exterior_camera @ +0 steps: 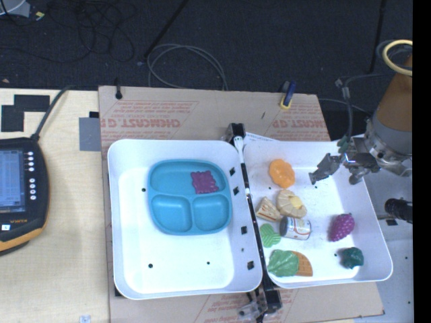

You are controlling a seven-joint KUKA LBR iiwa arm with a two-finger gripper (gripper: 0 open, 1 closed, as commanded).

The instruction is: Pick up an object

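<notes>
Currently, pincer (335, 165): seen spread wide, nothing held, above right white bin (377, 210).
Nearest item: round orange plastic fruit (282, 173), left of pincer, apart.
Left bin: blue divided tray (189, 197) carried.

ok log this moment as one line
arm: right side | claw: open, above right bin, holding nothing | nearest item: orange | blue tray in left bin | pick: not yet done
</notes>
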